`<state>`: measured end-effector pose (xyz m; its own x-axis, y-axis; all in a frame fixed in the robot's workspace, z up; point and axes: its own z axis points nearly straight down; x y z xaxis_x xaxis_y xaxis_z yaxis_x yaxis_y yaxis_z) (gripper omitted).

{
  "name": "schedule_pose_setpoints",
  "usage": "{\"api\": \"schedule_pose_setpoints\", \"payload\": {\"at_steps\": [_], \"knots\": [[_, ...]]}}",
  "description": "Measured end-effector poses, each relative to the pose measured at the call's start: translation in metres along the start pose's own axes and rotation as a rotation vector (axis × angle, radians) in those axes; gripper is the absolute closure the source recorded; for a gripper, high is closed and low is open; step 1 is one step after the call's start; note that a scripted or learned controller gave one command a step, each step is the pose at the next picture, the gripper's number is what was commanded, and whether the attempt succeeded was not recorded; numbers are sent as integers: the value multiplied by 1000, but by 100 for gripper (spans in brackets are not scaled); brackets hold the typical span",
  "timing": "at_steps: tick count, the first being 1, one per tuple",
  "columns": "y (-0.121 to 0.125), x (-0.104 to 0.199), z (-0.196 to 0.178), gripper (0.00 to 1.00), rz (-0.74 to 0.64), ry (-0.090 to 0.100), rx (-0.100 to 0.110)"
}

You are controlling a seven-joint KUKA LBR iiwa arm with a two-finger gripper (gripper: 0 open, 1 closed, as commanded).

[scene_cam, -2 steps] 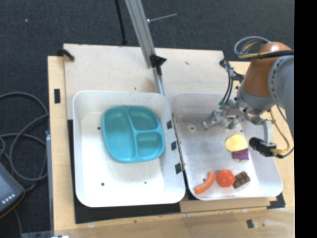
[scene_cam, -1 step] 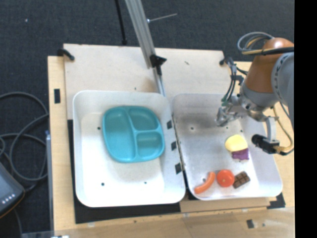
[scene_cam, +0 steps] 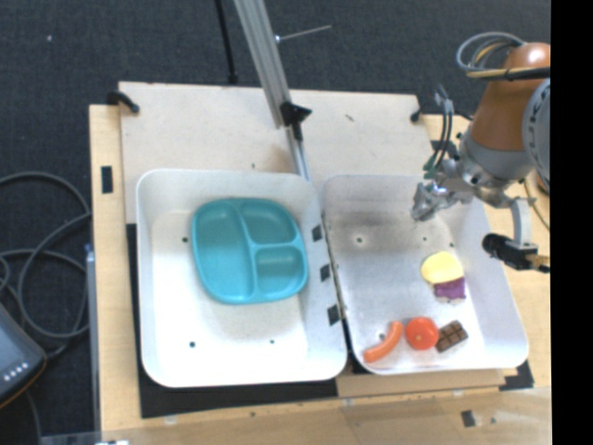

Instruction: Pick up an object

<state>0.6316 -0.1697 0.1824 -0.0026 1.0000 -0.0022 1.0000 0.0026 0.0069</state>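
Note:
The right bin holds several small objects along its near and right side: a yellow piece resting on a purple piece, a red round one, an orange curved one and a brown block. My gripper hangs over the bin's far right part, above and behind the yellow piece, with nothing seen in it. Its fingers are too small and blurred to read.
The left bin bears a teal divided plate. A slanted metal pole rises from between the bins' far edges. Cables lie on the dark floor at left. The arm's orange band stands at the right.

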Motion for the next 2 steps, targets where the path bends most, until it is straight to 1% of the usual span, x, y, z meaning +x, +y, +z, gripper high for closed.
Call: {"api": "schedule_pose_setpoints", "payload": {"at_steps": [1,2], "knots": [[7,-10,-52,100,-1,-1,0],[8,-11,-76,100,-3,0,2]]}}
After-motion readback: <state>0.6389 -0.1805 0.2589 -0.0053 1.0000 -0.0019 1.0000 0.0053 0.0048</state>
